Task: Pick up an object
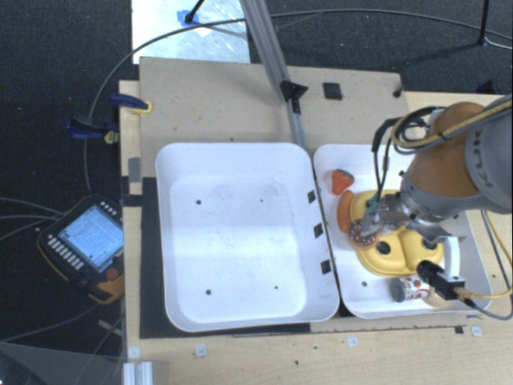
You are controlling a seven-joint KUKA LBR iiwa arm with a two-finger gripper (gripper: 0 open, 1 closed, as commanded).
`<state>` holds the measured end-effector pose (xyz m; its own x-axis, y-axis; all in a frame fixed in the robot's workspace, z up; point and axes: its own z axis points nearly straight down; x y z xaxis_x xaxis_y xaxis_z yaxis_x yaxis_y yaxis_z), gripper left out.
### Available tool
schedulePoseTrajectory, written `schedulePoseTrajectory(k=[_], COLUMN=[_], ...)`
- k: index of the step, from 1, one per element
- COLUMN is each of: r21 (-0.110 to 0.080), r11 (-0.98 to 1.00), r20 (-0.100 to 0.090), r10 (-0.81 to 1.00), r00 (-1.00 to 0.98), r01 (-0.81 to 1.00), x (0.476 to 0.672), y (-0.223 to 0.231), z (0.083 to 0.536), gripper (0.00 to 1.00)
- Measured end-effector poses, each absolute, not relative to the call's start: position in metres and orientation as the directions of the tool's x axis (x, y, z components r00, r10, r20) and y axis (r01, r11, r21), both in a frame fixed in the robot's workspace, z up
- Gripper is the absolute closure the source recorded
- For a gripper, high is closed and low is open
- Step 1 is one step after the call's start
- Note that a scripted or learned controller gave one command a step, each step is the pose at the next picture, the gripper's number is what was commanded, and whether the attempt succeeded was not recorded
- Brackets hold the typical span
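Gripper down among objects in right bin.
Opening cannot be told; touches yellow toy. Left bin offers open floor.

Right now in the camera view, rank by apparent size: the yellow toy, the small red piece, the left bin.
1. left bin
2. yellow toy, partly hidden by the arm
3. small red piece

a tan worktop sits on dark speckled carpet, cables trailing across it, a handheld control pendant lying at its left and a bright glossy patch above.
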<state>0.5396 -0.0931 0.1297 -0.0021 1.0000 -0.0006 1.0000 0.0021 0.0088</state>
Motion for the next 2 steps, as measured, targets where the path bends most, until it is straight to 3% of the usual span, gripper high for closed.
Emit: schedulePoseTrajectory(k=[2], r21=[0.007], r11=[0.005], r20=[-0.001], r10=[1.000], r00=[-0.005], r01=[1.000], x=[0.543], y=[-0.097], z=[0.236], gripper=[1.00])
